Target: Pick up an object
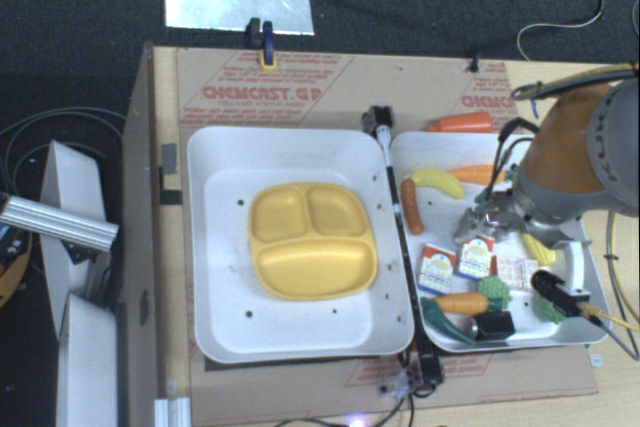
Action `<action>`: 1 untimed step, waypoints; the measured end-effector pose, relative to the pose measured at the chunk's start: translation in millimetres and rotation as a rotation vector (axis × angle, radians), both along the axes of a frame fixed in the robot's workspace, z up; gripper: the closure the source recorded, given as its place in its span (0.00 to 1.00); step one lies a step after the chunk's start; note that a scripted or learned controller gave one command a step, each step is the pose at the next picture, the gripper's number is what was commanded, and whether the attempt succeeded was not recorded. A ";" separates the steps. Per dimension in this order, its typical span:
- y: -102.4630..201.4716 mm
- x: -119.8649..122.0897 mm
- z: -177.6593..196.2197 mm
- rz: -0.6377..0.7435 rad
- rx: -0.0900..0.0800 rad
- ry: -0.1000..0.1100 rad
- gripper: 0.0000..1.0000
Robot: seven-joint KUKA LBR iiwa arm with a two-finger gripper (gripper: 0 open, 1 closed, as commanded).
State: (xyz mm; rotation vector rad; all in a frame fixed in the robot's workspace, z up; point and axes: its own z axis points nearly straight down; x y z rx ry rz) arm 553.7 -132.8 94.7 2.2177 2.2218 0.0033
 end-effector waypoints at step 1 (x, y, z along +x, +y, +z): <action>94.6 42.8 90.5 0.002 0.001 -0.001 1.00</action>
